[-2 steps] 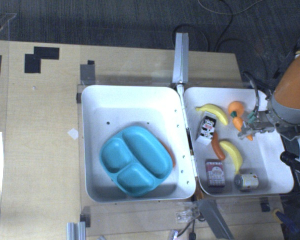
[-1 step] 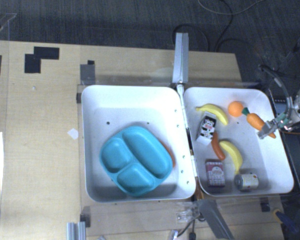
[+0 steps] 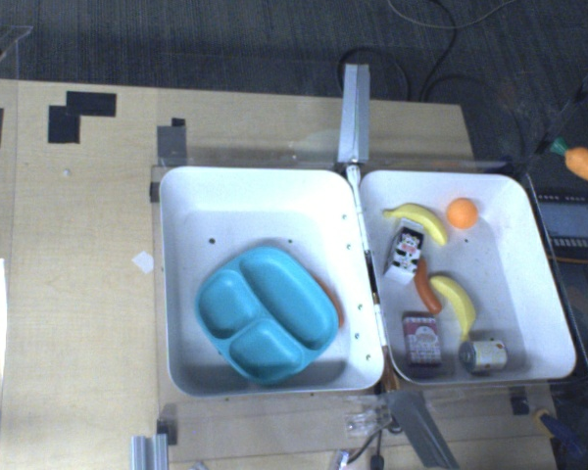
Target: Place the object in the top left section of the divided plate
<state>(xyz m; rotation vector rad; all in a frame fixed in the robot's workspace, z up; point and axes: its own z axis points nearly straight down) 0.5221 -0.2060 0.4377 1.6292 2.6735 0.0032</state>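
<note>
The smooth blue plastic divided plate lies bare in the left white bin, turned askew toward its near edge. The candidate objects crowd the right white bin: two curved yellow bananas, a round orange ball, a small black-and-white cow-patterned box, an orange sausage shape, a dark red packet and a grey metal can at its near edge. The gripper's state cannot be told. A good pick would likely favour the isolated ball over touching neighbours.
</note>
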